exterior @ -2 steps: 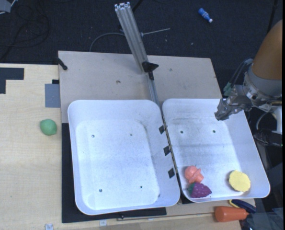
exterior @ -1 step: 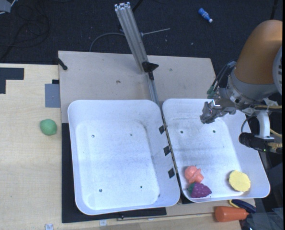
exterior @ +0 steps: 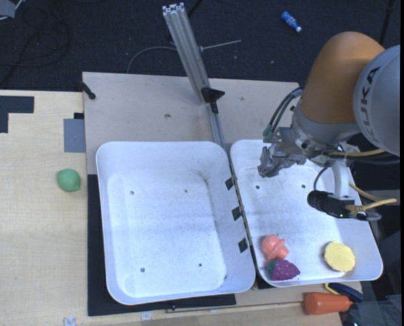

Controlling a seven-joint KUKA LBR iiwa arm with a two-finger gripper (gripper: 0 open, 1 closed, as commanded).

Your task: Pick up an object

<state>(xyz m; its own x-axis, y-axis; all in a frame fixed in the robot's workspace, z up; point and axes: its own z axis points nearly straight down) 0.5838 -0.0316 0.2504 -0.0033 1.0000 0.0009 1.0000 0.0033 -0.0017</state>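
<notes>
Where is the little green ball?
The green ball lies outside both bins, on the wooden bench at the camera view's left, just beyond the left bin's outer wall.

one fixed camera above the bench (exterior: 154,107) — looking down at a slant on both white bins (exterior: 106,156).

left bin (exterior: 120,182) beside right bin (exterior: 303,263) | three toys in right bin near front edge | ball (exterior: 68,180) on bench left of bins | gripper (exterior: 268,165) over right bin's back part
</notes>
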